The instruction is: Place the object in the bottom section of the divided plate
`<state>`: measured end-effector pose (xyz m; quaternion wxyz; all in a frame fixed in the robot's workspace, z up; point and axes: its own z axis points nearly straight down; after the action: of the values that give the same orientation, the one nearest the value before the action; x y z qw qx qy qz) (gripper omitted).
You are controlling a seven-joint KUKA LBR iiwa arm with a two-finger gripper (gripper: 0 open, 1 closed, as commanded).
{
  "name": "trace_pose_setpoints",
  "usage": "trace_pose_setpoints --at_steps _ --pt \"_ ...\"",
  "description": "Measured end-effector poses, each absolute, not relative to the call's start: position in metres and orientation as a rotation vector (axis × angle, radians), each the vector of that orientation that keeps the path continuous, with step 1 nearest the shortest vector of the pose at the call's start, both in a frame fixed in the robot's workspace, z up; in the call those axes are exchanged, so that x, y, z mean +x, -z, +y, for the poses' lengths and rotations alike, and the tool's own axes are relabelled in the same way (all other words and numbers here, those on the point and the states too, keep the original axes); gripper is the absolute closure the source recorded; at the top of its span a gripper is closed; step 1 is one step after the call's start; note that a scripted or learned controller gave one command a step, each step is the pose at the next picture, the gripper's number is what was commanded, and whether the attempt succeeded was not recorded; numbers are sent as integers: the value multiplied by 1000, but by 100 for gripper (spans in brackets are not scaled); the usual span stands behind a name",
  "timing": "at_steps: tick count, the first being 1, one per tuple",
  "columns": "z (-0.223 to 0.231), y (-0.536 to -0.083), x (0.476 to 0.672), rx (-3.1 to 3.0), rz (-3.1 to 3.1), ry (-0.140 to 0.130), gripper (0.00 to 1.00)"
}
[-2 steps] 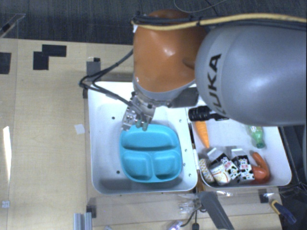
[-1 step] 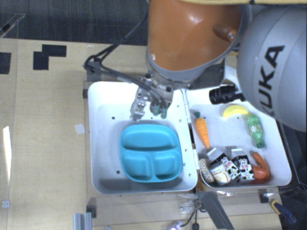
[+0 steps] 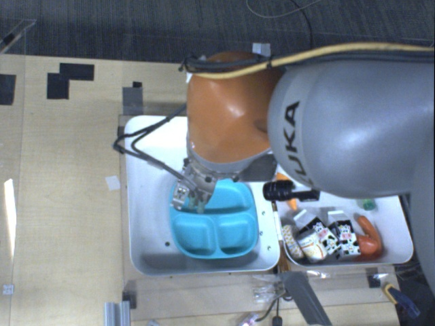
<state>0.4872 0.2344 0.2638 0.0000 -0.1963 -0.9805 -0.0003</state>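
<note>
Gripper point(image 3: 192, 197) over plate point(image 3: 224, 240) left edge

arm point(image 3: 340, 114) covers the back of both bins; its bulk runs off the right edge. left bin point(image 3: 146, 202): far rim and top right corner hidden under the orange band point(image 3: 228, 107). plate point(image 3: 216, 224): upper left section masked by the hand point(image 3: 194, 199); cannot tell whether anything lies there. fingers too small and blurred to read. right bin point(image 3: 401, 240): upper part hidden by the arm; clutter point(image 3: 326, 240) inside too blurred to name apart. cable point(image 3: 285, 5) cut by the top edge.
</note>
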Motion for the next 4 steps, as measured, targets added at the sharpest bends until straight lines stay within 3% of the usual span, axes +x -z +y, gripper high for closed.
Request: trace_pose_setpoints --at_steps 1,3,4 --pt "235 -279 584 -1237 -2889 1 100" --pt "237 -298 585 -1220 -2899 2 100" --pt "227 -393 534 -1294 -2866 3 100"
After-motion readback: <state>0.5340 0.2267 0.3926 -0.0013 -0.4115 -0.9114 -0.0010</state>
